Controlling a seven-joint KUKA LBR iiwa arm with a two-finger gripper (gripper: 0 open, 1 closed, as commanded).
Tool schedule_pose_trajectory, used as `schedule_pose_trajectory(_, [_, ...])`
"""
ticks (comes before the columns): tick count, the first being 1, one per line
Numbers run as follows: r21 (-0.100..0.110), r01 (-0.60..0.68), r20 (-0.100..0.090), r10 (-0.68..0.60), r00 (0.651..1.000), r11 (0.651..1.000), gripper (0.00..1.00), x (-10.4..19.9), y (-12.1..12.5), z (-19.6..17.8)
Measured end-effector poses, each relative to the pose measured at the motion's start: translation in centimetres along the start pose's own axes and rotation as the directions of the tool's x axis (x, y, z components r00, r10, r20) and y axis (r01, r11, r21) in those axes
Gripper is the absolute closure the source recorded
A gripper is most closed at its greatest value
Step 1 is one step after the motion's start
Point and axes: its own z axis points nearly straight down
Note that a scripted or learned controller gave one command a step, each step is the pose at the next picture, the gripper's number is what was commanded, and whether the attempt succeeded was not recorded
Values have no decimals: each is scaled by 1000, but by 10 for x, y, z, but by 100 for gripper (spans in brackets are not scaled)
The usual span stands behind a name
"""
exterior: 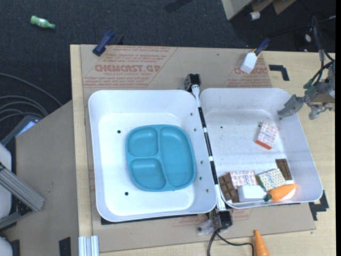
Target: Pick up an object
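The left bin holds a teal divided plate, lying flat near its middle with three compartments and nothing in them. A black hinge-like strip runs between the two bins. In the right bin a small red-and-white packet lies alone toward the upper middle, its long axis running roughly up and down the view with a slight tilt. The other objects crowd the bin's near corner: a brown chocolate-like bar at the left of the cluster, a red patterned packet, a white block, a colourful packet, another brown bar and an orange carrot-shaped toy, most of them touching or overlapping.

The gripper hangs at the bin's upper right edge, a grey finger angled down and to the left; whether it is released or clenched cannot be told here, and nothing is seen held in it.

The lone packet lies just down and to the left of the gripper, well apart from the cluster, so it looks the nearest and least cluttered target; reaching it would call for a short move inward over the bin and then a descent
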Motion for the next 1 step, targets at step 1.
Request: schedule_pose_trajectory(1, [-1, 2, -1, -2, 1000, 1000, 0, 4, 17, 153])
